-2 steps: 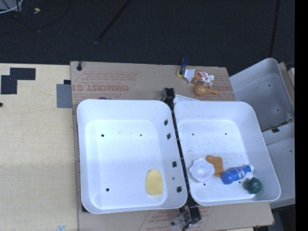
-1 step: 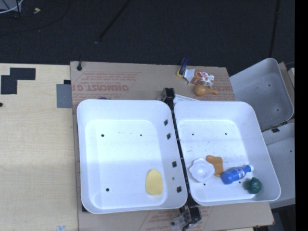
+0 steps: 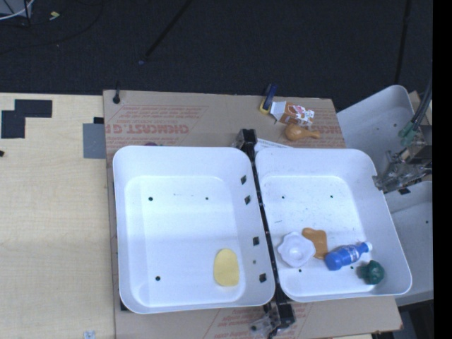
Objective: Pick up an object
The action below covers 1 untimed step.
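Gripper (image 3: 401, 176) sits off the right bin's (image 3: 378, 189) far-right edge, whether open or closed I cannot tell; nearest in that bin lie a green ball (image 3: 372, 272), blue bottle (image 3: 346, 255), white cup (image 3: 294, 250) and orange piece (image 3: 317, 240); the left bin (image 3: 127, 210) holds a yellow oval (image 3: 227, 267); beyond, cardboard (image 3: 176, 122).

bench (image 3: 49, 210) bears cardboard sheet (image 3: 212, 119) (printed), two bins (image 3: 123, 189).
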Each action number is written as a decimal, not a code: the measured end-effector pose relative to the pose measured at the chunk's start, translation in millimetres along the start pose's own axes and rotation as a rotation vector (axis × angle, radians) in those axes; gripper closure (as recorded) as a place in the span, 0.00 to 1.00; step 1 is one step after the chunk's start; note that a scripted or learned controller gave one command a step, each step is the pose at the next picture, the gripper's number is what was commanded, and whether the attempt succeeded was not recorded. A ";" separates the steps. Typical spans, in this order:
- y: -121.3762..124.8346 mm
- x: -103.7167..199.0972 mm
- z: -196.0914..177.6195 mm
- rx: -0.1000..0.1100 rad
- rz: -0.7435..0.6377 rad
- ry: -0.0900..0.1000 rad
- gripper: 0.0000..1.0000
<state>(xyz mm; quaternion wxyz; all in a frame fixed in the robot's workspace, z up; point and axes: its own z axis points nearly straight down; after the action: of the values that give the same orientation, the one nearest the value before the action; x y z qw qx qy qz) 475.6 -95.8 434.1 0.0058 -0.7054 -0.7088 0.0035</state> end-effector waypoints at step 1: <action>-0.3 17.0 -80.8 -0.019 0.002 -0.004 1.00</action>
<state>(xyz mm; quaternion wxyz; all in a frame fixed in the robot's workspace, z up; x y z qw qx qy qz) 476.3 -79.1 514.9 -0.0024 -0.7062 -0.7080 -0.0021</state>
